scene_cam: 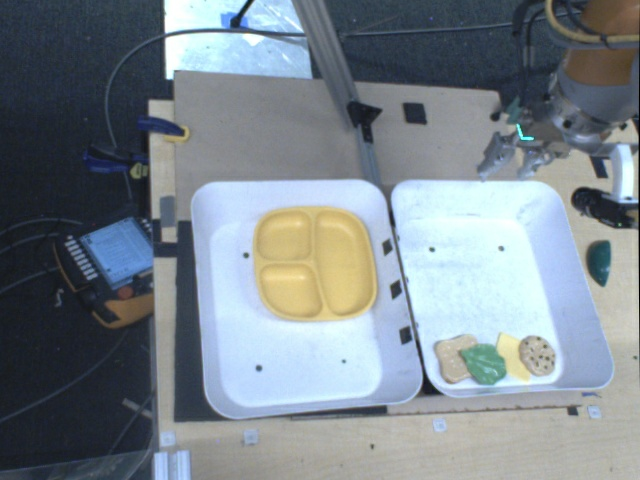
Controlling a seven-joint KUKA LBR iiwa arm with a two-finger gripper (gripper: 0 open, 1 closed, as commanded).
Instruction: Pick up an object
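- Camera view looks down on the worktop, a tan board carrying two shallow white bins side by side.
- Over at the far right, the grey arm with its orange band reaches in, and the gripper hangs just beyond the far rim of the right bin.
- Fingers look spread apart, pointing down, with nothing between them — no grab here.
- Down in the near right corner of that right bin sits the whole cluster of toy food, touching one another in a row.
- Leftmost is a toast slice, tan with a pale patch.
- Green leafy piece lies partly over the toast's right side.
- Yellow cheese wedge comes next, tucked between the green piece and a chocolate-chip cookie at the right end.
- All of these are well apart from the gripper, at the opposite end of the bin.
- Left bin holds a yellow divided plate, three compartments, lying flat toward the far side.
- Off the bins, a dark green object rests on the worktop at the right edge, just beside the right bin's wall.
- Left of the worktop, a blue-screened handheld device with an orange body lies on the dark floor among cables.
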